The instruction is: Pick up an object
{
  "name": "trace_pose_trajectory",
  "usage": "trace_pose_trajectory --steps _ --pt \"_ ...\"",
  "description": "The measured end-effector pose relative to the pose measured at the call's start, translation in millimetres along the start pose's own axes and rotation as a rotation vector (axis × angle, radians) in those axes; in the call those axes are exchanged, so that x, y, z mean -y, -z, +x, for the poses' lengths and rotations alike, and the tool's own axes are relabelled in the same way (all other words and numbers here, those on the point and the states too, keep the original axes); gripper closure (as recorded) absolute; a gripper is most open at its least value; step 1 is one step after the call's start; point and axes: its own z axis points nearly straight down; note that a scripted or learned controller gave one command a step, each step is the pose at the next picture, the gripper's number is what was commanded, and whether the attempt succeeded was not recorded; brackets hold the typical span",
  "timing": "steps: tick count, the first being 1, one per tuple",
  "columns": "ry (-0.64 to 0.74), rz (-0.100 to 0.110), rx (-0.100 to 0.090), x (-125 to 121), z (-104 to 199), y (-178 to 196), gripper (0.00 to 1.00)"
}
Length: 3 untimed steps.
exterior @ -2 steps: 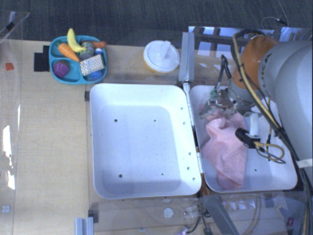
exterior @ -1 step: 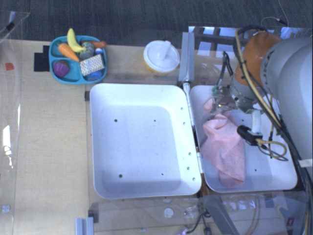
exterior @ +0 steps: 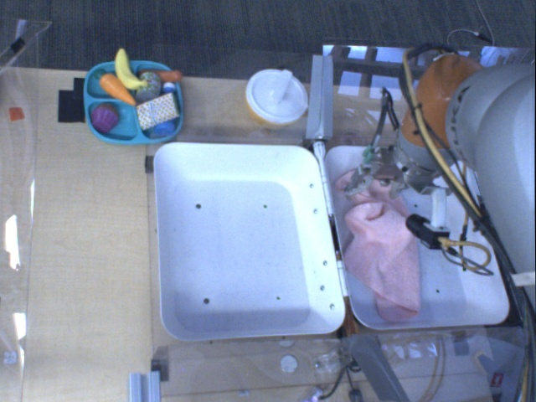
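Gripper (exterior: 374,177) sat low over top end of pink cloth (exterior: 385,258) in right bin (exterior: 481,308), prob. lined up to pinch a fold there. Couldn't tell its state. Cloth lay crumpled lengthwise, nothing lifted yet. Left bin (exterior: 243,233) alongside.

We look down from one fixed camera above the bench, tilted at a slant, with the left white bin (exterior: 239,241) near the middle of the frame. From that bin, the right white bin (exterior: 469,304) sits just beside it toward the frame's right, where the grey arm (exterior: 494,124) enters and looms close to the lens. Beyond the left bin, toward the top, lie a blue tray (exterior: 99,134) and dark floor (exterior: 209,11). Bare bench (exterior: 75,258) stretches away to its left.
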Motion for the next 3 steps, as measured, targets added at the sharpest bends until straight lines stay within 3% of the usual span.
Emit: trace_pose_trajectory --steps 1,2,3 --pt "-0.037 0.005 -0.002 29 -6 -12 0.00" --pt "-0.036 -0.001 0.000 27 -6 0 1.00" --pt "-0.036 -0.001 0.000 27 -6 0 0.00"
